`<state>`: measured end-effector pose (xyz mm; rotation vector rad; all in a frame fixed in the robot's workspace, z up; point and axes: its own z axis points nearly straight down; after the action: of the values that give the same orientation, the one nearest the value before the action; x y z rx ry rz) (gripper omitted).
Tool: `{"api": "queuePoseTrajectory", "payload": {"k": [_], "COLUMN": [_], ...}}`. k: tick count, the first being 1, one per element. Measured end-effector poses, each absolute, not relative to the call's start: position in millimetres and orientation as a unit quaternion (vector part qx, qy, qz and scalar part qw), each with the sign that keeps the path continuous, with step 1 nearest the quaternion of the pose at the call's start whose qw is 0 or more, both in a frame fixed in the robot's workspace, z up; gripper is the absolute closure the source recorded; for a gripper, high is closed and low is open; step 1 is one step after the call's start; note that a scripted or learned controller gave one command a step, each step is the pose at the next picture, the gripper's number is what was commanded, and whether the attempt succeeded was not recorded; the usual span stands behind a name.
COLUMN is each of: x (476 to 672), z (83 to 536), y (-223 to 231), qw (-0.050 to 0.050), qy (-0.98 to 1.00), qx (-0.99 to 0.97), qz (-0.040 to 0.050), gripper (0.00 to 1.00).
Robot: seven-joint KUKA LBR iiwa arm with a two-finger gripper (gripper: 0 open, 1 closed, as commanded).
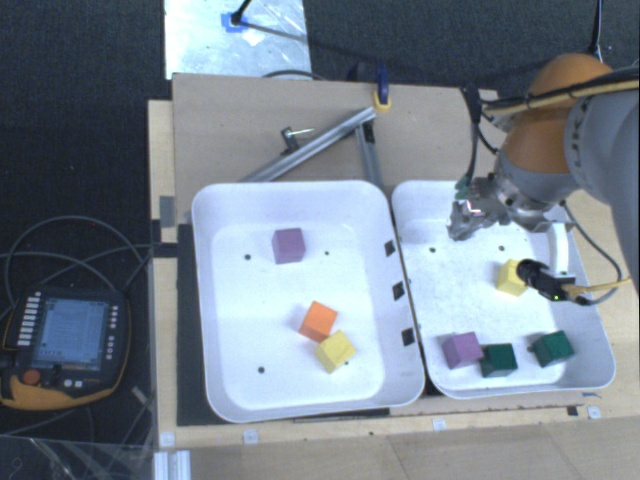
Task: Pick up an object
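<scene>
A: Gripper (466, 220)?
B: Over right bin (590, 368), upper-left part. Jaw state: can't tell, too blurred.
A: Objs?
B: Right bin: yellow cube (511, 277) mid, purple cube (462, 349) + two green cubes (498, 359) (551, 348) along near wall. Left bin (215, 368): purple, orange, yellow blocks.
</scene>
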<state>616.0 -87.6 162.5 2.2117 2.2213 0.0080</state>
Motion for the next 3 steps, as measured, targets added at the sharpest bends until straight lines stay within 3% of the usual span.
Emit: {"api": "queuePoseTrajectory", "payload": {"k": [2,3], "x": [616.7,596.8], "z": [244,235], "y": [-84,-42], "qw": [0.002,-0.001], "qy": [0.709,0.71], "qx": [0.705,0.704], "qz": [0.0018,0.0], "gripper": [1.0,1.0]}}
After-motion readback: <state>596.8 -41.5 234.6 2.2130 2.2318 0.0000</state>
